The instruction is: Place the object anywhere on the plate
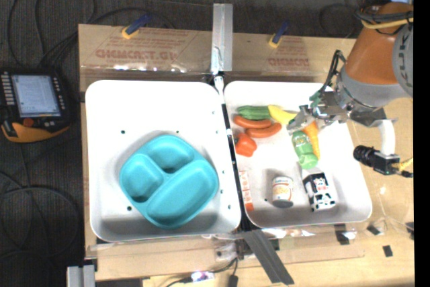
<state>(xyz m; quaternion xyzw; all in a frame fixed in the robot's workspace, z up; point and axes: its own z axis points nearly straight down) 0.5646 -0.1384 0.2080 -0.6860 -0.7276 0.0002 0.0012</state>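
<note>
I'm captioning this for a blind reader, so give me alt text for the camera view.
A grey and orange robot arm's claw hovers over the upper part of the right bin, which holds toy vegetables, a small can and a black-and-white carton. The left bin holds a blue divided plate.

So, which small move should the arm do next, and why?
Probably lower the hand onto the toy food under it. It hovers at the right bin's upper part over the yellow piece, while the blue plate lies in the left bin.
</note>
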